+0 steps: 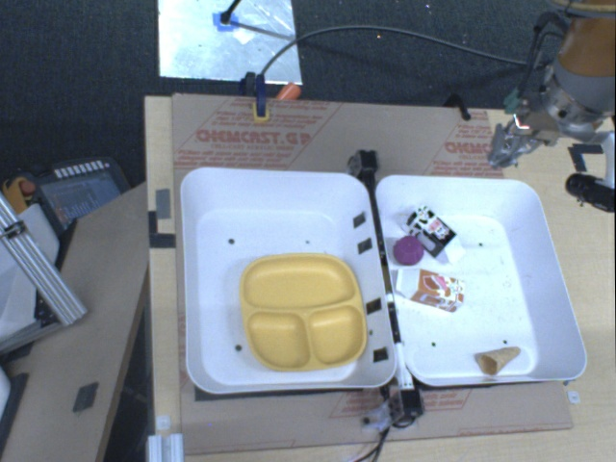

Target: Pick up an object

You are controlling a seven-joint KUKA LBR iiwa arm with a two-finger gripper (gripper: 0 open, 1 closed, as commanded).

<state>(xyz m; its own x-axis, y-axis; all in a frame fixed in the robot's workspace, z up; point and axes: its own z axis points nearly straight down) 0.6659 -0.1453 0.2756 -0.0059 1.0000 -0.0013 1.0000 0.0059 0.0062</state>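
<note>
**What can't be made out**

Arm cut off by the top and right edges; only the wrist end is in view. Pincer small and blurred, finger state unreadable. Print on the black-and-white carton and the orange-patterned card too small to read. Grey device at left, screen illegible. Metal rail runs off the left edge.

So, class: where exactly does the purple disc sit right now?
The purple disc lies in the right bin, near its left wall, touching the black-and-white carton and just above the orange-printed packet.
</note>
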